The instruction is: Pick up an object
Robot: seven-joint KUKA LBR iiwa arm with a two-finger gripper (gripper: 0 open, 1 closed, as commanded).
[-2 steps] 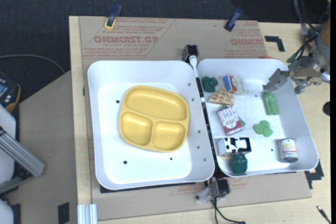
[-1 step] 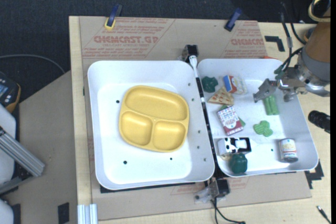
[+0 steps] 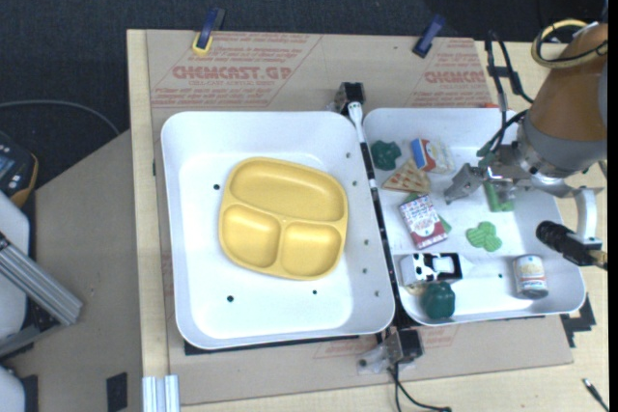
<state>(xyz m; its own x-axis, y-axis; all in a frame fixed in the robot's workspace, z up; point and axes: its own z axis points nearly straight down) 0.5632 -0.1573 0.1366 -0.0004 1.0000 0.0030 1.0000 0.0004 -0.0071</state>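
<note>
We've got the gripper (image 3: 480, 180) low over the right bin (image 3: 570, 289), fingers spread with nothing between them, poised by the green block (image 3: 499, 197) there because the left bin (image 3: 183, 207) holds just a yellow plate (image 3: 282, 216).

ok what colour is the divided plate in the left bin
Yellow all over. The divided plate lies in the left bin, plainly seen in the camera view.

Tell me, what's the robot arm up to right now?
Gripper low over right bin, nothing seen held. Green stick beside it. Yellow tray in left bin.
</note>
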